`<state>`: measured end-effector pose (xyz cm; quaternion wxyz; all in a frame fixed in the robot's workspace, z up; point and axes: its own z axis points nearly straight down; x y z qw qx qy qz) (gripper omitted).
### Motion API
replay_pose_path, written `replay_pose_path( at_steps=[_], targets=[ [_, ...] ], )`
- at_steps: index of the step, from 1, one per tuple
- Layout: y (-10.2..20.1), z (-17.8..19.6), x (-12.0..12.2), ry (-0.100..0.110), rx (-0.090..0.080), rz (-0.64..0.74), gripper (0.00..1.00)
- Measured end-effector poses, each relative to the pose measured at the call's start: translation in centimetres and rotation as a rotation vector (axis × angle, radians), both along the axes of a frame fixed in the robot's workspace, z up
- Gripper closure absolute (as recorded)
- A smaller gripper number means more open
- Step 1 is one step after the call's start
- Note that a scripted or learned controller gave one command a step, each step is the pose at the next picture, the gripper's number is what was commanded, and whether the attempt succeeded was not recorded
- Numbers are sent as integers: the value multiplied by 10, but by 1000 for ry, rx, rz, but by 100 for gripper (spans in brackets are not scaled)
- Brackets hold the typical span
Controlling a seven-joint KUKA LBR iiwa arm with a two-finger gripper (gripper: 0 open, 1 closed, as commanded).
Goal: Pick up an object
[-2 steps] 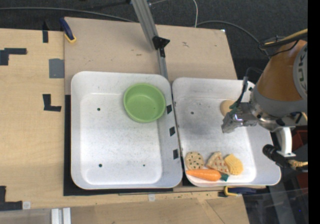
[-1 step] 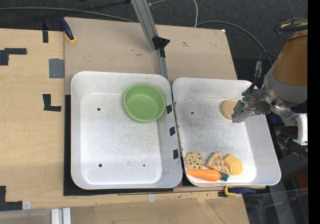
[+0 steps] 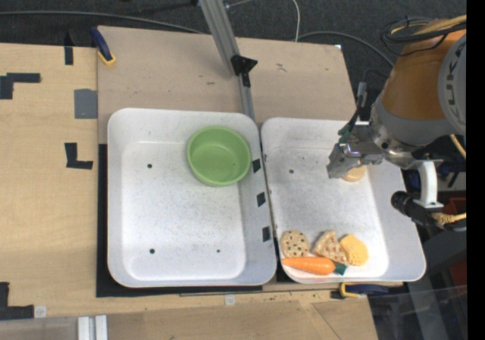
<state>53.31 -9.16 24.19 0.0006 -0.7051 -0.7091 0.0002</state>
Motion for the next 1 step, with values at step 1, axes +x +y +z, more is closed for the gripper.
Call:
replay_pose_path(
  at_steps=[1],
  targets=[
    [61, -3, 16, 0, 1, 2, 100]
  ],
)
